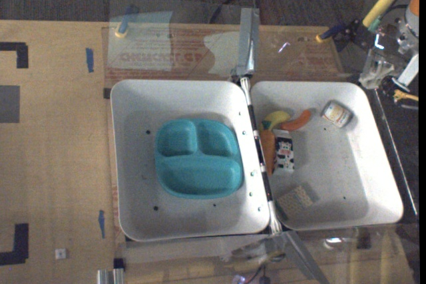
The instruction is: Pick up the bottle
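While the arm (393, 43) waits at the far right, off the bins | pincer: too blurry, I cannot tell | bottle (284, 151) lies flat in right bin (346, 203), beside the carrot (267, 149) | blue plate (198, 157) sits in left bin (133, 143)

The arm (401, 36) sits at the upper right of the view, mostly cut off by the right edge, so only its end section shows. A strip of orange shows at the edge, just above the grey and white wrist parts. The gripper (375, 71) is the lowest and leftmost part, pointing down and left; it is small and blurred, so its state is unclear
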Robot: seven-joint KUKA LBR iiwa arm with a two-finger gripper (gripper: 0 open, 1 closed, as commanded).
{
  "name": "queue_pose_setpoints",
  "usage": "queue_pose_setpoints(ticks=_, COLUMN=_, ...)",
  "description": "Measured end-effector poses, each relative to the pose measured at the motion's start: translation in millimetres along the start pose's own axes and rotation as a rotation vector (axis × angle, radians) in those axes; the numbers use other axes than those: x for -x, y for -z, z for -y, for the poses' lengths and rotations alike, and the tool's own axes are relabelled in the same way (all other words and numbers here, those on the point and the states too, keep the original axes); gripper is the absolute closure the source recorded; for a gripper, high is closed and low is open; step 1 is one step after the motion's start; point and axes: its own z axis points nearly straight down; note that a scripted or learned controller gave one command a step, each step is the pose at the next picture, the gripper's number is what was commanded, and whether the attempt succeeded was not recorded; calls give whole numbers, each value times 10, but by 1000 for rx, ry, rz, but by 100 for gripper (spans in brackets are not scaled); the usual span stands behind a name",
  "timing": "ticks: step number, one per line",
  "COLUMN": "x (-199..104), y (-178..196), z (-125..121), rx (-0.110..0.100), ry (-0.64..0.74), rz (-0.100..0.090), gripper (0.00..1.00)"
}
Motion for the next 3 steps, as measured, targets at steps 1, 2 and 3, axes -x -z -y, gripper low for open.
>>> queue_pose_setpoints(ticks=1, x=-44, y=99, z=4, rx=0, ry=8, rz=2, gripper=100)
queue_pose_setpoints(ticks=2, x=-78, y=206, z=4, rx=2, ry=13, rz=3, gripper=100)
queue_pose_setpoints(ticks=3, x=-110, y=313, z=4, rx=4, ry=18, rz=5, gripper=100)
